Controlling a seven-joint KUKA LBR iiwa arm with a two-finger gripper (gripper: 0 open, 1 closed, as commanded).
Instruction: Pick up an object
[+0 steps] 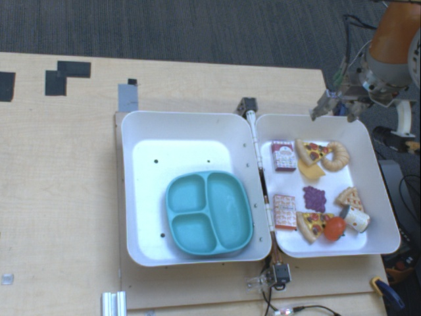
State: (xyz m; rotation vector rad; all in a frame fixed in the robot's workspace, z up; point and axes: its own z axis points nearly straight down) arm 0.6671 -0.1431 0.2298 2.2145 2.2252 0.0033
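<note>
Camera view gives me the bench (59, 176), pale wood grain, then two glossy white bins. The left bin (148, 137) holds a smooth teal plate (209, 211) with three wells. The right bin (378, 196) holds small toy foods: a ring-shaped bagel (337, 155), pizza (313, 224), a round tomato (335, 228). My gripper (335, 106) hovers above that bin's far rim, carrying nothing; I cannot tell its opening. I judge this the approach: next, descend over one item.

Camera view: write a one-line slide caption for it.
Gripper poised above the far rim of the right bin of toy food; a blue divided plate sits in the left bin.
</note>
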